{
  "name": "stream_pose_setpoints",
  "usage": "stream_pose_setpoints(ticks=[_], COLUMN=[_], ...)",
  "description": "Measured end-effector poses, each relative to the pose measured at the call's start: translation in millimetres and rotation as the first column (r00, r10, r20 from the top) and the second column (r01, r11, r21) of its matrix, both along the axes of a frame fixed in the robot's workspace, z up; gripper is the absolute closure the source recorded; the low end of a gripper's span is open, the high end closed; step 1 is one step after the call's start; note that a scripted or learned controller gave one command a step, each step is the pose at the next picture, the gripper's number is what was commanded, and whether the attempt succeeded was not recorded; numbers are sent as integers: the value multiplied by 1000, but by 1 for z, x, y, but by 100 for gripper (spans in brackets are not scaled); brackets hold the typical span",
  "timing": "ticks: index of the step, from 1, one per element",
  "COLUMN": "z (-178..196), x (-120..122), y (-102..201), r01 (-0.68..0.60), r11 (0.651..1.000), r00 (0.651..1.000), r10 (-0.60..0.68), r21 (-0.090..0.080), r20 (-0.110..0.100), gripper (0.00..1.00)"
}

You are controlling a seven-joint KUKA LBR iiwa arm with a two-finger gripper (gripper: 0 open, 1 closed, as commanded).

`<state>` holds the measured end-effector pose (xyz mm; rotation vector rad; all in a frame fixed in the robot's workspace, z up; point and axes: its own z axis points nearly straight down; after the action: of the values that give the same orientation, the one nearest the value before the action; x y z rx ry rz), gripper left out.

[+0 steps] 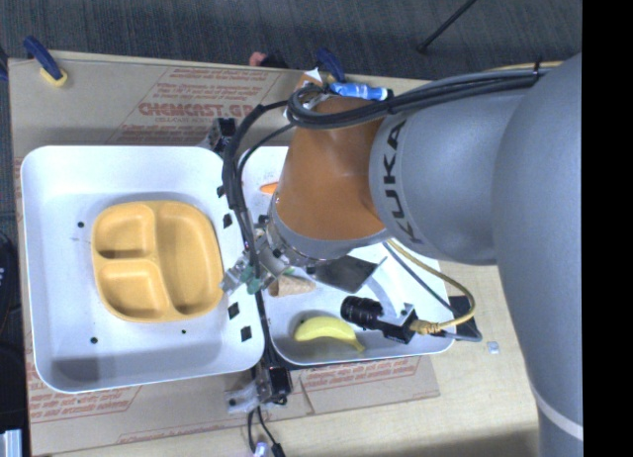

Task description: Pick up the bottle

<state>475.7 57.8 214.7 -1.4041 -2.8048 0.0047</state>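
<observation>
My gripper (255, 275) hangs low over the near left corner of the right bin (435, 346), close to the wall it shares with the left bin. The grey arm with its orange band (331, 178) reaches in from the right and hides most of the right bin's floor. A small tan object (293, 288) lies right beside the gripper, and a yellow banana (326, 331) lies just in front of it by the bin's near wall.
The left bin (59, 346) holds a yellow divided plate (153, 259). A small orange piece (268, 188) peeks out by the arm at the right bin's far left. Blue clamps (45, 59) grip the cardboard at the back.
</observation>
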Motion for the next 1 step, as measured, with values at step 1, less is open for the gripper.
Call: stream_pose_setpoints(ticks=[1], z=[39], x=[0], y=[66], r01=[-156], r11=[988], r00=[988], r10=[156], r21=[0], r20=[4], gripper=[100])
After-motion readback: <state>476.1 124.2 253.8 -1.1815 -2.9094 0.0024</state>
